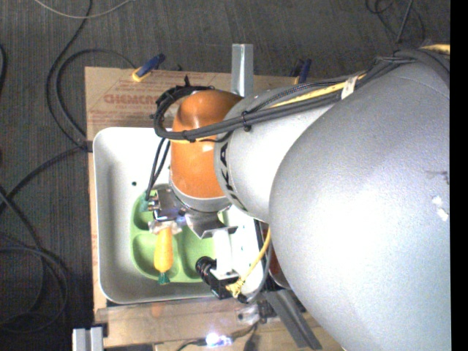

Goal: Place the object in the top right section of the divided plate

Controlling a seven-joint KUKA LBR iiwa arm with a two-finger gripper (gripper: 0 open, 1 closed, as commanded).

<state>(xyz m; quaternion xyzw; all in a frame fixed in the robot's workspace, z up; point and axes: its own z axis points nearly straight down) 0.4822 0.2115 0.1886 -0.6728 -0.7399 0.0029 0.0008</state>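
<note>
Nearest my camera, the big smooth grey arm [351, 196] covers the right side, its glossy orange band [199, 145] sitting over the left white bin [110, 196]. Below the band hangs the gripper [165, 225], right over a yellow corn cob [163, 251] that lies lengthwise on the lime-green divided plate [142, 240]; whether it grips the cob I cannot tell. The cob looks ridged and tapering, with a green tip at its lower end; the plate looks like shiny moulded plastic with raised dividers. Much of the plate is hidden, so I would confirm the top right section first, then lower gently and release inside its walls.
</note>
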